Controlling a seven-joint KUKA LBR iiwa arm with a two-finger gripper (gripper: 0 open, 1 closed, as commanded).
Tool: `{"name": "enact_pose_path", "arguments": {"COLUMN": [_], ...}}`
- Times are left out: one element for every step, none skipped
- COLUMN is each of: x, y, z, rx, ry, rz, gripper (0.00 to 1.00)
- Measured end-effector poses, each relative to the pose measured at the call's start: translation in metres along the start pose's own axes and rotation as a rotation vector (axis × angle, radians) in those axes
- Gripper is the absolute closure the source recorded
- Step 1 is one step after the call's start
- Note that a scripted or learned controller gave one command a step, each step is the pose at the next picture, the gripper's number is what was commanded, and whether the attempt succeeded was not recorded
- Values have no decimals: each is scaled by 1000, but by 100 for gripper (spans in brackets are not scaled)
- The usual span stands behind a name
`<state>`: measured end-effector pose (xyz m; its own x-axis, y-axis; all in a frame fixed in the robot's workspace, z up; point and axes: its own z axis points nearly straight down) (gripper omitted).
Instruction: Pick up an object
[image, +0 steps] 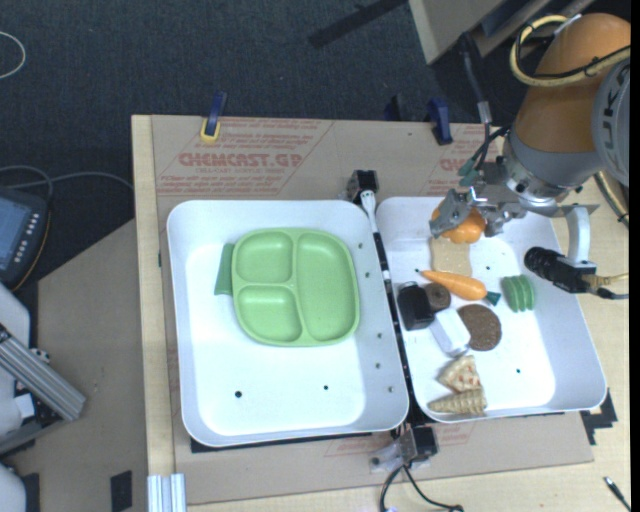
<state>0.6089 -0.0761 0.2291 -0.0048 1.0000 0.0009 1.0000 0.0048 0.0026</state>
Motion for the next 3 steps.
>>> {"name": "enact_pose_path", "arguments": {"x": [-5,-16,-7], "y": [7,-6,-9], "z": [0,-4,7], "rx": [1,4,5], "ry": [-1,0,0], "rz": [3,5,4], "gripper": [100,100,100]}}
